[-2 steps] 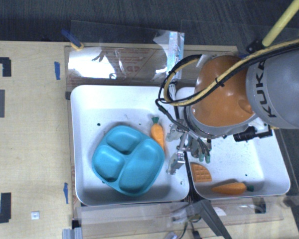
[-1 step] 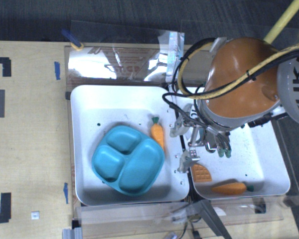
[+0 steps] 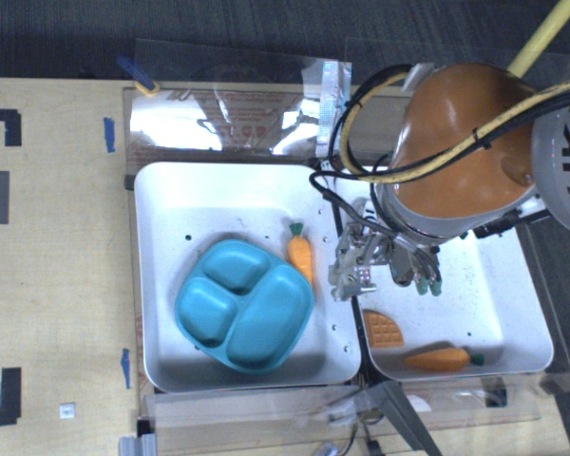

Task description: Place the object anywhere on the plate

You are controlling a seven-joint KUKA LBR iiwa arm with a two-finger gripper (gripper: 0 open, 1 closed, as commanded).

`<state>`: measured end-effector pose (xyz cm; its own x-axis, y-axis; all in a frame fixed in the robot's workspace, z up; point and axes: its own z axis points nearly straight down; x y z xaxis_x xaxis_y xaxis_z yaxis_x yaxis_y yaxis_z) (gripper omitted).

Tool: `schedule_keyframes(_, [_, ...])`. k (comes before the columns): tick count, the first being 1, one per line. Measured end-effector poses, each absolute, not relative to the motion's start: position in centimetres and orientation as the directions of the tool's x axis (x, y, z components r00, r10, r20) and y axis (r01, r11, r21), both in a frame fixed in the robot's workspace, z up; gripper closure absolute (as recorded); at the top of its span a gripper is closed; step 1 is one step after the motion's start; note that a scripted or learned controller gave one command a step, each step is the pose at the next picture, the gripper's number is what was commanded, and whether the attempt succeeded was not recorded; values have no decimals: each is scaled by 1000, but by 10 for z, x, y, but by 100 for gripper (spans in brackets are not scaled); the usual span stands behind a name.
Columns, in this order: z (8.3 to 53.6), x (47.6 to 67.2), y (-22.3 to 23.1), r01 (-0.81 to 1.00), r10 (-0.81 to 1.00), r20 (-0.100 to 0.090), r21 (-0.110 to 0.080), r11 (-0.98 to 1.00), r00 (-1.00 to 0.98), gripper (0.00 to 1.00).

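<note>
The blue plate [image 3: 244, 303] lies in the left bin [image 3: 161, 198], a carrot [image 3: 301, 255] resting just beside its right rim, not on it. The gripper [image 3: 361, 269] hangs over the divider between the bins; I cannot tell its state. A waffle piece [image 3: 383, 330] and another carrot-like object [image 3: 437, 357] lie near in the right bin [image 3: 522, 312].

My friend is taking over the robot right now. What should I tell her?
Gripper: above the divider between the two bins, nothing visibly held; I cannot tell if it is open.
Blue plate: in the left bin, nothing on it.
Carrot: left bin, lying next to the plate's upper right rim, not on it.
Right bin: a waffle-like piece and a second carrot near the front.
Done: nothing placed yet.
Left: pick an object and set it on the plate.
</note>
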<state>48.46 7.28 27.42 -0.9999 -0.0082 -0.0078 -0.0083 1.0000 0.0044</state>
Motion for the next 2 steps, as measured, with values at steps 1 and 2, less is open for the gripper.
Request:
schedule_keyframes(1, [205,526,42,-323,-323,2,2,946,-946,100])
schedule_keyframes(2, [148,505,100,-431,-431,3,4,902,-902,100])
